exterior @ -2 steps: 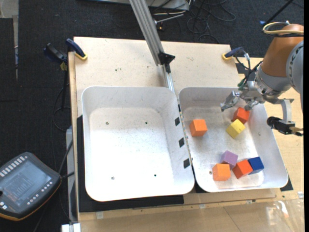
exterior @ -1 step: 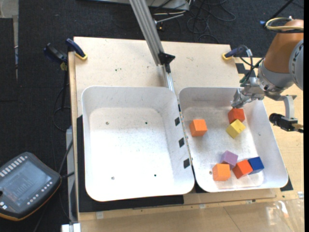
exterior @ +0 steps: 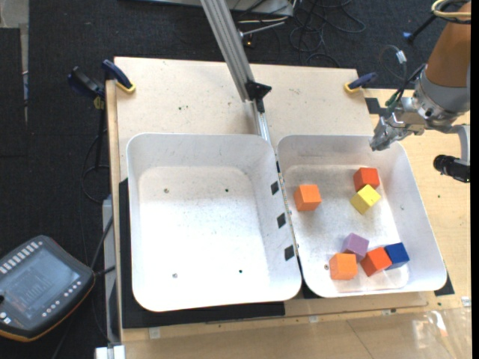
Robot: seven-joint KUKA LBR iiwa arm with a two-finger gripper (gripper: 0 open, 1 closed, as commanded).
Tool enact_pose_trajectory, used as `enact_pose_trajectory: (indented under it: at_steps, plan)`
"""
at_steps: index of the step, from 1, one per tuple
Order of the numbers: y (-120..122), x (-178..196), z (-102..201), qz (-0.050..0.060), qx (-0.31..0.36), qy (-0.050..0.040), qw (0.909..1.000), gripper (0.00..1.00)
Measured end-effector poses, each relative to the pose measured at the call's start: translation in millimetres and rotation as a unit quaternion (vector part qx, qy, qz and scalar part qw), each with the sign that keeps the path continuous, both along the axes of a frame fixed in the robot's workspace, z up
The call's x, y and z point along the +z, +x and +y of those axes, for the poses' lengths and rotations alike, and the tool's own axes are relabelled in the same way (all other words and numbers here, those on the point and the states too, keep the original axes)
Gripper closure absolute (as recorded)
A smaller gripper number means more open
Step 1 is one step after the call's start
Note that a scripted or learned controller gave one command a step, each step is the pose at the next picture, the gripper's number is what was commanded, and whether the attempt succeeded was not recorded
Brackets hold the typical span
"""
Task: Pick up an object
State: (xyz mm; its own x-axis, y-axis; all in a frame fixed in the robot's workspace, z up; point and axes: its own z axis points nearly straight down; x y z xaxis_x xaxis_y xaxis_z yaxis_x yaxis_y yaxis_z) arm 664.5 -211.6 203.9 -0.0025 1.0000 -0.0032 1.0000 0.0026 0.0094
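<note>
The right bin (exterior: 419, 223) holds several small cubes. An orange cube (exterior: 307, 197) lies near its left side. A red-orange cube (exterior: 366, 177) and a yellow cube (exterior: 367, 199) sit close together toward the back right. At the front lie a purple cube (exterior: 356, 244), an orange cube (exterior: 343, 266), a red cube (exterior: 376, 261) and a blue cube (exterior: 397, 254), bunched together. My gripper (exterior: 382, 141) hangs over the bin's back right rim, above and behind the red-orange cube, with nothing seen between its fingers.
The left bin (exterior: 142, 200) stands beside the right one. A slanted metal rail (exterior: 228, 36) runs down to the gap between the bins. Clamps (exterior: 120, 77) sit at the bench's back corners. A teach pendant (exterior: 37, 286) lies at the lower left.
</note>
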Motion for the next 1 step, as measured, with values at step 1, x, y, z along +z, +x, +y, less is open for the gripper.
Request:
enact_pose_trajectory:
  at_steps: [1]
  plan:
    - [1.8, 54.7, -0.2, 0.000, 0.000, -0.0001, 1.0000, 1.00]
